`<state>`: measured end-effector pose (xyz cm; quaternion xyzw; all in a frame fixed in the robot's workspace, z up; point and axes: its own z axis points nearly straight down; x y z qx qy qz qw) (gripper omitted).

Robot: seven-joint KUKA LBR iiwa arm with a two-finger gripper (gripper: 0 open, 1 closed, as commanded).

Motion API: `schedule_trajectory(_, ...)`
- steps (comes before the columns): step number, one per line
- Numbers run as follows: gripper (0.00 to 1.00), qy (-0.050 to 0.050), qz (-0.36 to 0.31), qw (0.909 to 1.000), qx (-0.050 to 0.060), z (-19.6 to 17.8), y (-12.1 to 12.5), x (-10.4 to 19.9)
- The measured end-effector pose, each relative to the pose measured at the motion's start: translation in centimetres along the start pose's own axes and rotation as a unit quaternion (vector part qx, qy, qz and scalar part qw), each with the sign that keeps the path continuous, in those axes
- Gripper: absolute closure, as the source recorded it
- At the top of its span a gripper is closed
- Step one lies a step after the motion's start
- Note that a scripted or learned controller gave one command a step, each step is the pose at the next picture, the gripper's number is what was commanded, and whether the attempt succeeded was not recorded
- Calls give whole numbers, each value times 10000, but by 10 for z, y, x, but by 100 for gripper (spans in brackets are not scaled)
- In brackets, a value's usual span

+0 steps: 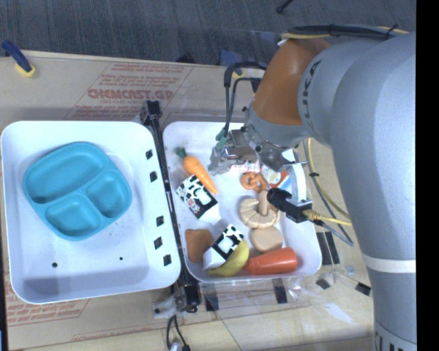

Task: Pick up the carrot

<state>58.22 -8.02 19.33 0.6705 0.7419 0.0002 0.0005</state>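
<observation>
The gripper [230, 152] hangs over the right bin [307, 258], centre frame — its grip state can't be told. The carrot [199, 172] lies just left of it; a blue tray [77, 189] sits in the left bin [29, 284].

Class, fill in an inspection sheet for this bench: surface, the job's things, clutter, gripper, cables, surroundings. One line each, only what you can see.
Surface: two white bins side by side; left bin, right bin, on a printed board.
Job's things: carrot lies in the right bin's upper left part, apart from the gripper.
Clutter: blue divided plate in the left bin; banana, two black-and-white cartons, wooden mushroom and red piece in the right bin.
Gripper: gripper sits over the right bin, right of the carrot; finger state unclear.
Cables: black cable loops near the wrist.
Surroundings: dark carpet floor.
</observation>
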Motion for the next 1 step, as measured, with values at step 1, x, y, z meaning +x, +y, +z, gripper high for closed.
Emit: schedule_trajectory(1, 100, 15, 440, 9990, 35, 3, -59, 74)
